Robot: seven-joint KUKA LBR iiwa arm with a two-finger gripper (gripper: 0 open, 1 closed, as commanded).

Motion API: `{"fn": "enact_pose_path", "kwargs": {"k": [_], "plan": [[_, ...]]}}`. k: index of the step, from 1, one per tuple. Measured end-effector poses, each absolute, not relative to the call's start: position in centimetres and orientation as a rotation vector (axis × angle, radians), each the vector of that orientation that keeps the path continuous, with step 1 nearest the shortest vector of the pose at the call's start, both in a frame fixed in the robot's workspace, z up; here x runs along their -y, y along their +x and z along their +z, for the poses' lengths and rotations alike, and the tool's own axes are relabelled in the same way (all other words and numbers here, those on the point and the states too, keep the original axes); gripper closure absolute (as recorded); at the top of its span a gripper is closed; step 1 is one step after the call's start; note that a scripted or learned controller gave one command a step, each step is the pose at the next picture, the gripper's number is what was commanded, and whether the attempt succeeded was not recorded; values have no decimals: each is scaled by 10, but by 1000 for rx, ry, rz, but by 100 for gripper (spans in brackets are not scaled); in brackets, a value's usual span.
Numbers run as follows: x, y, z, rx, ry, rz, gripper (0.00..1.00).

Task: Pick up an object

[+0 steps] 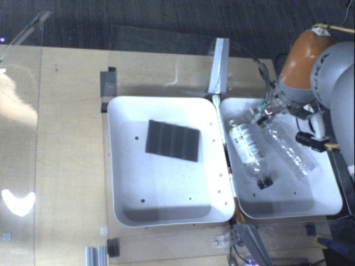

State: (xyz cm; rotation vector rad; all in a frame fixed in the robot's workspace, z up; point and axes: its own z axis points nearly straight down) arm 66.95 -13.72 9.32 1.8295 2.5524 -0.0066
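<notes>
Plainly, the gripper [265,111], its state impossible to tell, sits beside two clear plastic bottles [247,146]; round, slick bottles may roll away.

Two clear bottles [248,148] [288,148] – lying flat – right bin [288,204].

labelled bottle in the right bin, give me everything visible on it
The labelled bottle is clear plastic, apparently empty, with a white and green label around its middle and a dark cap at the end nearest the camera. It lies on its side in the right bin, near that bin's left wall, running diagonally with its base toward the far end. A second, unlabelled clear bottle lies beside it; whether they touch is unclear. The gripper sits close to its base.
</notes>
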Motion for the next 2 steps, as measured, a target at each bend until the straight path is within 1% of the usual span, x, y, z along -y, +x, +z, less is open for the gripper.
{"fn": "enact_pose_path", "kwargs": {"k": [1, 2], "plan": [[140, 672, 105, -2539, 1817, -4, 100], [71, 671, 194, -2671, 1638, 8, 100]]}}
